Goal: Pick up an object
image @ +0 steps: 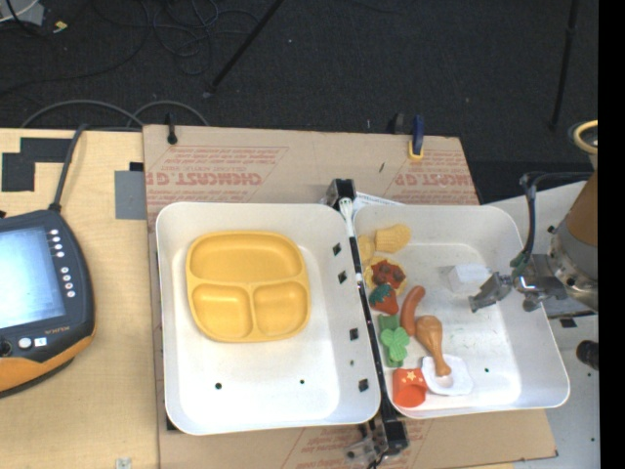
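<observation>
Right bin (508,379): toy foods, including a sausage (411,303) and drumstick (431,338), cluster along its left wall. Pincer (485,295) hovers over the right side; grip state indiscernible. Left bin (186,379) holds a yellow tray (248,285).

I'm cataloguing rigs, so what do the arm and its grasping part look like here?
At the view's right, the pincer is dull grey metal on a grey wrist block. A dark cable loops above it. The arm's orange band sits above that.
</observation>
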Controlling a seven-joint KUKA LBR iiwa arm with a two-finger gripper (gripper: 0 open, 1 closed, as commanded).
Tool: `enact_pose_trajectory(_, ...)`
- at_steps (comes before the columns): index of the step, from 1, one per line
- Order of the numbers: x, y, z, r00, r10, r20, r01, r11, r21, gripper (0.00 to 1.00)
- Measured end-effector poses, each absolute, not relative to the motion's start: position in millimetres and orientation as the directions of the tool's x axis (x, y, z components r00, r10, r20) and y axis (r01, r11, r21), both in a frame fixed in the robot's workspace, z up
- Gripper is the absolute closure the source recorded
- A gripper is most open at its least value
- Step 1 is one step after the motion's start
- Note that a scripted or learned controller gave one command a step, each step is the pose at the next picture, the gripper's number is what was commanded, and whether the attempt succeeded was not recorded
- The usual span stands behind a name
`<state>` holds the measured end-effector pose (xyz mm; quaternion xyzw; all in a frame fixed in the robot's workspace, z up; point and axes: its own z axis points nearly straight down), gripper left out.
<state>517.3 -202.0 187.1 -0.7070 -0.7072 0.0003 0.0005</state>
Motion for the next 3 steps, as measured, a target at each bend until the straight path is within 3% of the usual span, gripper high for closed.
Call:
enact_pose_trajectory(1,476.5,-143,106,-0.003,1.0,0.008,1.0,0.003,-0.013,0.0)
enact_pose_trajectory(2,539.8,-123,86,-0.004,1.0,0.001,1.0,0.004,0.0,0.0)
enact_pose_trajectory(3,537.3,-125,98,0.001,1.0,0.002,1.0,-0.001,-0.004,1.0)
